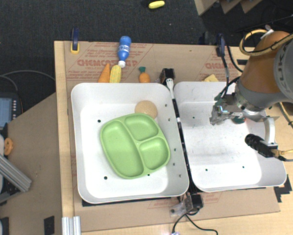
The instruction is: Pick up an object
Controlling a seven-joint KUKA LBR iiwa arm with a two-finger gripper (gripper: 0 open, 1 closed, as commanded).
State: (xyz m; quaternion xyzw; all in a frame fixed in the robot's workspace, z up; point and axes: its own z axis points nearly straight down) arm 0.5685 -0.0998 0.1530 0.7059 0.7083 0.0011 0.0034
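The claw [220,114] hangs over the right bin [225,173] near its far edge; I cannot tell its state. A green divided plate [135,146] fills the left bin [87,131], a tan ball [146,108] touching its far rim.

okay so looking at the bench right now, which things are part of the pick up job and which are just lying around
Job:
gripper, over the right bin
green divided plate in the left bin
tan round object beside the plate

Lying about, behind the bins:
blue and white bottle
toy corn
small toy carrot
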